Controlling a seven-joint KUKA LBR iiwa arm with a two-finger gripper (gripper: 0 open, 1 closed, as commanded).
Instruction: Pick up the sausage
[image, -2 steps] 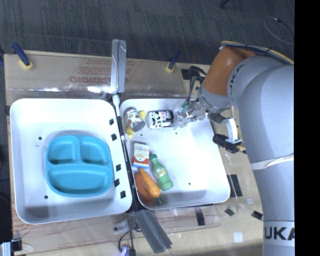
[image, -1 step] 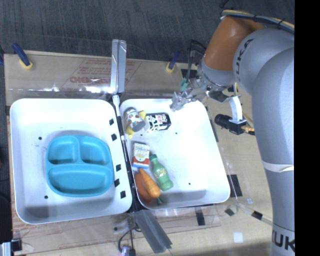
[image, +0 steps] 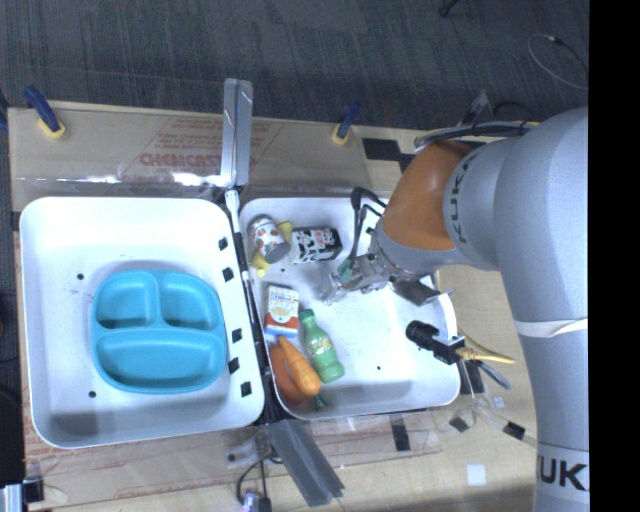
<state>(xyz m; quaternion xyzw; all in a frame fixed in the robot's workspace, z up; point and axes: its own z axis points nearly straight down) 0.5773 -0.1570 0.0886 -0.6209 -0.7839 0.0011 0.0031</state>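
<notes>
The sausage (image: 279, 362) looks like a reddish-brown, elongated piece lying against the left wall of the right bin (image: 400, 385), near its front corner. It is pressed up beside an orange carrot (image: 299, 372). My gripper (image: 345, 281) hangs over the middle of the right bin, up and to the right of the sausage and well apart from it. Nothing visible sits in the gripper. The grey arm with its orange band (image: 425, 205) reaches in from the right.
Near the sausage in the right bin are a green bottle (image: 321, 346) and a small juice carton (image: 282, 305). A can (image: 267, 240), a yellow piece (image: 285, 233) and a cow-patterned carton (image: 316, 243) lie at the back. The left bin (image: 50, 300) holds a blue divided tray (image: 158, 331).
</notes>
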